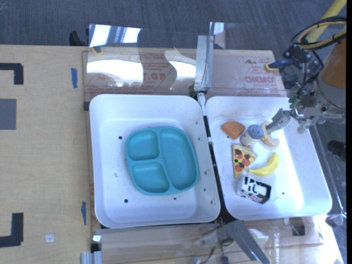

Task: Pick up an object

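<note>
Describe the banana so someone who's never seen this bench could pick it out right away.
Look in the right white bin, where small toy foods cluster near the middle. The banana lies just right of the pizza slice, above the black-and-white packet. It is the one plain yellow, curved piece.

Left bin (104,120), white, holds a teal three-compartment plate (161,160); right bin (316,191), white, holds an orange waffle-textured piece (233,128), a yellow banana (266,165), a yellow pizza slice (241,159) dotted red and dark, and a black-and-white patterned item (254,188). Counter (41,147) tan with black marks and blue tape; floor (165,4) dark grey.
</note>
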Controlling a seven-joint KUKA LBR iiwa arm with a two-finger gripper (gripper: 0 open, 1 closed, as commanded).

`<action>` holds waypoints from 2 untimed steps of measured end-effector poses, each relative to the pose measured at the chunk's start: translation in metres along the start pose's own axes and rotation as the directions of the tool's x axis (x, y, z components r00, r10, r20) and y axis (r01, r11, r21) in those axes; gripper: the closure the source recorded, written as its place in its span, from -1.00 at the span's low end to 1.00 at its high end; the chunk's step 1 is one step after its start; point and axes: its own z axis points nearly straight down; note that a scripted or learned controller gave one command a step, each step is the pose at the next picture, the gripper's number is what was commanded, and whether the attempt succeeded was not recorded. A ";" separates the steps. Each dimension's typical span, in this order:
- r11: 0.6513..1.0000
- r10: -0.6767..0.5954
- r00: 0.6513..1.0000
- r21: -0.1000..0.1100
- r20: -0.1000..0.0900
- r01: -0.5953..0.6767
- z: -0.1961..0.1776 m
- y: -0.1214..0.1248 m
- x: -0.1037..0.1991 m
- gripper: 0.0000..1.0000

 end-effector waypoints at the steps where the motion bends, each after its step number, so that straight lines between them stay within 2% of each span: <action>1: 1.000 -0.002 1.000 -0.029 0.004 0.002 0.089 0.039 0.011 -1.00; 2: 1.000 -0.004 1.000 -0.018 0.003 0.004 0.125 0.081 0.047 -1.00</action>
